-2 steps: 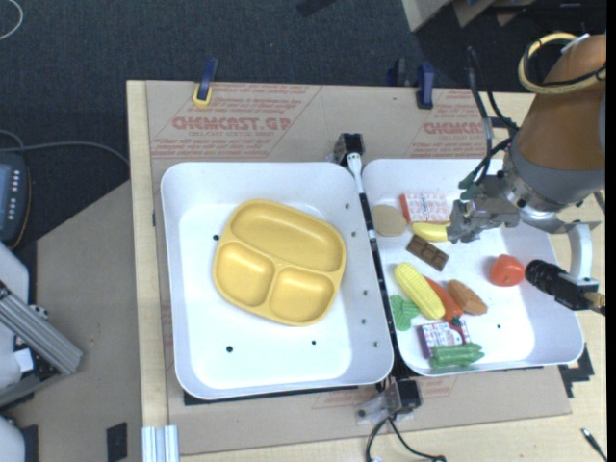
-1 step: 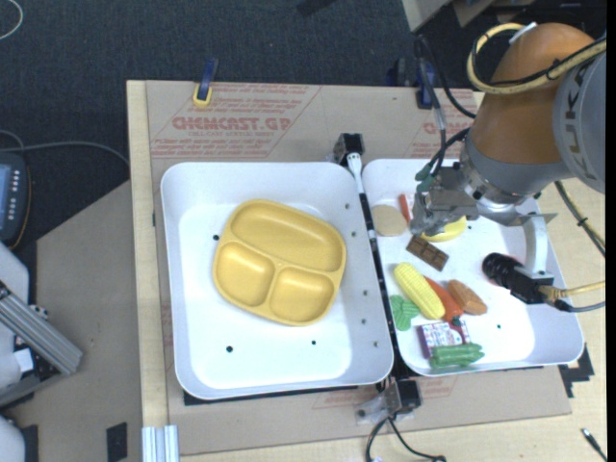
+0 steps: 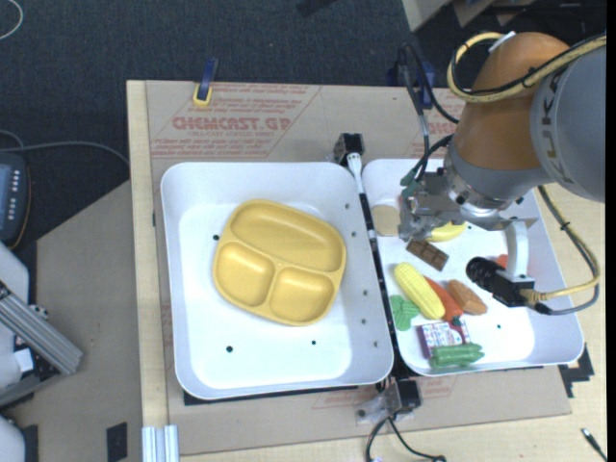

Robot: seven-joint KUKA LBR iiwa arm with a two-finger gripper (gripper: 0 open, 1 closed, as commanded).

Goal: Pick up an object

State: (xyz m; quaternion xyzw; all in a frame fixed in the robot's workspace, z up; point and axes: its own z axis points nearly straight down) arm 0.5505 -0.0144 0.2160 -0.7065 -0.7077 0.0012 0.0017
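1. Camera view, general layout. A brown board with red print [image 3: 241, 123] carries two shallow white bins side by side: the left bin [image 3: 178, 258] and the right bin [image 3: 556, 340], their inner walls touching.
2. Camera view, left bin. A yellow divided plate [image 3: 279, 261] lies flat near the middle, with one long compartment on the far side and two smaller ones on the near side.
3. Camera view, robot. The arm [image 3: 510, 114] enters from the right, its orange band above the grey wrist, and reaches down over the far half of the right bin. The gripper [image 3: 420, 224] is low over the bin's far left part. Whether it is released or clenched cannot be told, and nothing can be seen held in it.
4. Camera view, objects by the gripper. All loose items to pick from lie in the right bin. A tan disc [image 3: 385, 220] rests just left of the gripper, by the bin wall. A yellow piece [image 3: 446, 232] lies just right of it, partly under the wrist. A brown bar [image 3: 427, 252] lies just on the near side of the gripper.
5. Camera view, objects nearer the front. A corn cob [image 3: 418, 289] lies at a slant beside a carrot [image 3: 449, 300], the two touching. A purple packet [image 3: 441, 336] and a green piece [image 3: 453, 355] sit at the near edge, close together.
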